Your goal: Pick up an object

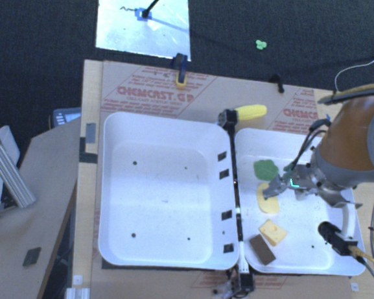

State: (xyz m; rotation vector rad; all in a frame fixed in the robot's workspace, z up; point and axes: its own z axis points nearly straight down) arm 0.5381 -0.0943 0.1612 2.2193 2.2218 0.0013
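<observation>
The right bin (308,257) was taken as the landmark for all positions. The arm (357,138) was seen reaching in over this bin's far right part, with the tool (276,187) lowered toward the bin's left-centre floor. Whether the tool was open or closed could not be told; its tip was small and partly lost against the objects beneath it. Four objects were noted in the right bin: a green piece (266,167) toward the far left of the floor, a pale yellow round piece (268,202) just nearer than it, a yellow block (273,232) nearer again, and a brown block (262,249) at the near left corner, touching or just beside the yellow block. The pale yellow round piece was judged the likeliest target, since it lay directly under or just on the near side of the tool tip, touching or nearly so. No object was seen lifted. The piece appeared roughly round, so no clear long axis was recorded for alignment. A yellow-handled item (250,112) was noted on the worktop just beyond the bin's far left corner. The left bin (111,236) was noted adjoining the right bin's left wall.
</observation>
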